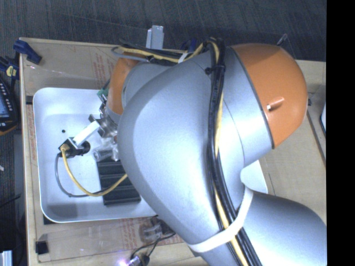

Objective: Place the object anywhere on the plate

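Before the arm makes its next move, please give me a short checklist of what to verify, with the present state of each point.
1. Black ribbed block lies inside the white bin on the view's left: ok.
2. Gripper is over that bin, close to the block: ok.
3. Gripper holds the block: cannot tell.
4. Way to the drop spot is free: cannot tell; the arm covers much of the bench.

Free: left bin [49,127] floor bare along its left wall and far-left corner.
Blocked: arm [188,148] covers the bin's right side; gripper [106,147] sits over the middle.
Obstacle: black ribbed block [119,184] by the near wall.
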Motion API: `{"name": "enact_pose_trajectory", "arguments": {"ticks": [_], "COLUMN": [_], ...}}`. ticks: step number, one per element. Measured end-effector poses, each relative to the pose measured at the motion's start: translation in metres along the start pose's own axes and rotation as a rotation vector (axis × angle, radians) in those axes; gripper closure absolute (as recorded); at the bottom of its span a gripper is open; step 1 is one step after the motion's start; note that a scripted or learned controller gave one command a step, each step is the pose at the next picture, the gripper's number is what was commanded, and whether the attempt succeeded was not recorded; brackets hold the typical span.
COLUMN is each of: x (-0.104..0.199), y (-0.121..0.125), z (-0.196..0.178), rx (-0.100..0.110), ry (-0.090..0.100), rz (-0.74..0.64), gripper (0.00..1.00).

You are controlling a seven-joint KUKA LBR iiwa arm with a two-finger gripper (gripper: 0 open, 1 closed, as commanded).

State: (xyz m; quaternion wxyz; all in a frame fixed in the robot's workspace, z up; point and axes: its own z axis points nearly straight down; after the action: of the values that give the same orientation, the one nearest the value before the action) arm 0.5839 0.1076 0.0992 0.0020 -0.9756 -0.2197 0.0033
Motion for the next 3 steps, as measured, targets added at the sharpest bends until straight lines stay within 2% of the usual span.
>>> {"name": "enact_pose_trajectory", "arguments": {"ticks": [1, 2, 3], "x": [0.000, 0.004, 0.048], "y": [0.000, 0.009, 0.010], "z": [0.000, -0.050, 0.005], "rx": [0.000, -0.005, -0.006], "ry": [0.000, 0.004, 0.012], "rz": [0.000, 0.216, 0.226], "gripper": [0.00, 0.00, 0.00]}}
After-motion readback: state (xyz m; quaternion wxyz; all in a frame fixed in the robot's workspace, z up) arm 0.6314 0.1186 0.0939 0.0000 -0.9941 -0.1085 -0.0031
